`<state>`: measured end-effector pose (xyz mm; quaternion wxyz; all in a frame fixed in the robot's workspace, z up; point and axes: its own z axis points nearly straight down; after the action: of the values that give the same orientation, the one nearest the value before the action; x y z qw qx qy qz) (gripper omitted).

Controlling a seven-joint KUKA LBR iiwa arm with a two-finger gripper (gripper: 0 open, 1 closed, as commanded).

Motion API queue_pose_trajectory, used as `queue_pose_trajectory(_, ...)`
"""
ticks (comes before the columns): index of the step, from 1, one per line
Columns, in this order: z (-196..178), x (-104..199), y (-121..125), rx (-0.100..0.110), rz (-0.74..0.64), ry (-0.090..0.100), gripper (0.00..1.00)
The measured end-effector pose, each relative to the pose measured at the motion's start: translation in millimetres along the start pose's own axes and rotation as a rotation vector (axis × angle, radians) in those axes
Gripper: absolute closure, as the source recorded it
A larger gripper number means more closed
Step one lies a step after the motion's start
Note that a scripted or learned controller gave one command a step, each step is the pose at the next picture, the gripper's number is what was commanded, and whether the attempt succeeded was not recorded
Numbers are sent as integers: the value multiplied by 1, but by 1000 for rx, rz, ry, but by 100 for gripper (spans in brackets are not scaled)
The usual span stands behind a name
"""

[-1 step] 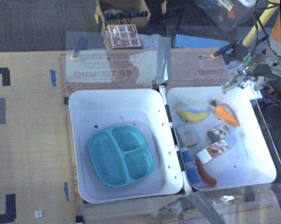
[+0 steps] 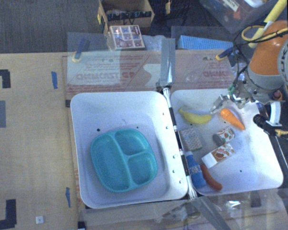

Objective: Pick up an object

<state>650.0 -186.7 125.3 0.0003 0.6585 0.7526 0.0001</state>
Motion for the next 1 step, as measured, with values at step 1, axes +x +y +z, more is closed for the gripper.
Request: queue_pose_trajectory(1,39,4,3,0,-20,0,0)
